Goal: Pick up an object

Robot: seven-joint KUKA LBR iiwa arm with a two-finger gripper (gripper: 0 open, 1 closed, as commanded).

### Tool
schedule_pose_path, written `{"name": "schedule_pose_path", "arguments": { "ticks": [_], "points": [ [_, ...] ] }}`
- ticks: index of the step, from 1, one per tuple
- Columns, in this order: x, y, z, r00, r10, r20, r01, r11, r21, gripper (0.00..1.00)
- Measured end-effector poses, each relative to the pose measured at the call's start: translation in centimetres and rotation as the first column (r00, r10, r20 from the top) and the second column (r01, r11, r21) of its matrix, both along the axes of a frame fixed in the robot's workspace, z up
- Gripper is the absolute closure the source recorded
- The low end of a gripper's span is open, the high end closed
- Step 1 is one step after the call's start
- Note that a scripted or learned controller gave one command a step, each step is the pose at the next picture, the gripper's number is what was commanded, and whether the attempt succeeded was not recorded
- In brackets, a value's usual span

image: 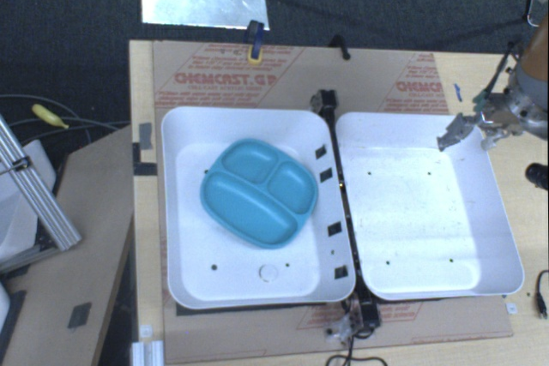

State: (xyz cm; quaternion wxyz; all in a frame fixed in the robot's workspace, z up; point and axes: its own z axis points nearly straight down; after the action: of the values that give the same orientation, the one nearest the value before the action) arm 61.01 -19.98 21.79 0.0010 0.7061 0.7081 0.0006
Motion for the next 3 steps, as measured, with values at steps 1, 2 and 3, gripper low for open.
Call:
{"name": "schedule_pose_path", "arguments": {
  "ticks": [1, 2, 3],
  "points": [
    [-6.4, 13.3, 0.0, 1.000, 0.012, -0.005, -0.012, 1.000, 0.007, 0.00],
    [-4.9, 22.6, 0.7, 1.000, 0.012, 0.000, -0.012, 1.000, 0.005, 0.00],
    [-0.9, 20.1, 6.4, 1.000, 0.002, 0.008, -0.002, 1.000, 0.000, 0.00]
  ]
}}
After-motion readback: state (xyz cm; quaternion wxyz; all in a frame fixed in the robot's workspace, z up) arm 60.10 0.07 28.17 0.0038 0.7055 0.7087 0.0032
